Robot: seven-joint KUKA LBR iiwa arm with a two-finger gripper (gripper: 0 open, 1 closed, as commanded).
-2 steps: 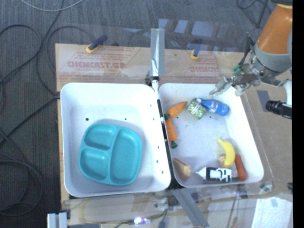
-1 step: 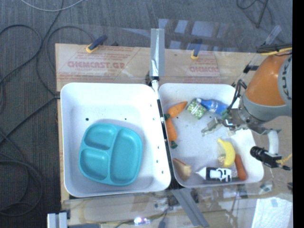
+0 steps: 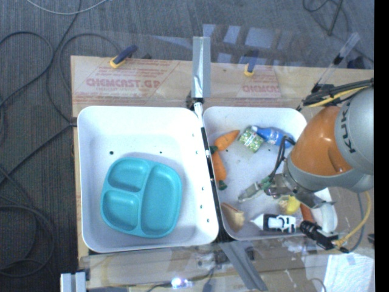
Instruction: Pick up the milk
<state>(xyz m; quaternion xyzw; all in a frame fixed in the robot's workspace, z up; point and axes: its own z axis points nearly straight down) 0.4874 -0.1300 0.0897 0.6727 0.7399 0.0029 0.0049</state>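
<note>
Camera view: arm (image 3: 331, 148) bent low over right bin (image 3: 255, 115), end effector (image 3: 285, 215) seemingly beside milk (image 3: 279, 222), grip state indiscernible.

Arm (image 3: 340, 151): grey with a big orange band, black cabling by the gripper (image 3: 281, 194). Just below the gripper, a white item with black print (image 3: 278, 222), possibly the milk, view's poor; up-left of it an orange carrot (image 3: 226, 140) and a green-and-white patterned packet (image 3: 250, 139), a blue piece (image 3: 270, 134) above it, a tan lump (image 3: 233, 214) down-left. Both bins white (image 3: 91, 132), far-left one holding a turquoise tray (image 3: 142, 196); bench tan cardboard with faded red print (image 3: 121, 81).
</note>
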